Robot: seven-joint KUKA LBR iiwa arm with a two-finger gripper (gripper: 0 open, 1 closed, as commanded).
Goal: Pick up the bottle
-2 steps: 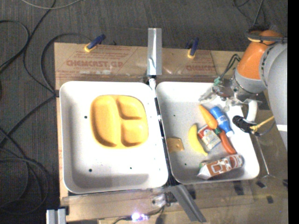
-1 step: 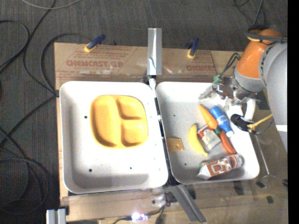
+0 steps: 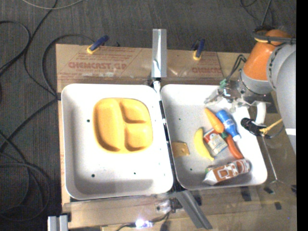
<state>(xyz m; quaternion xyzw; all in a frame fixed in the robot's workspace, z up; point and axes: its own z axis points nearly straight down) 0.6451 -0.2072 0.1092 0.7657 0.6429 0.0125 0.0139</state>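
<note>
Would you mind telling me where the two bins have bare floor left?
Left white bin: a bare margin rings the yellow divided tray, widest along the front. Right white bin: its left half, around the small tan square, is open; the right side is crowded around the blue bottle.

Both white bins look like smooth, slightly glossy moulded plastic, and the yellow tray has the same shiny plastic look. The tabletop beneath is matt brown cardboard with red print. The blue bottle looks like glossy plastic, the carton like printed paperboard.
</note>
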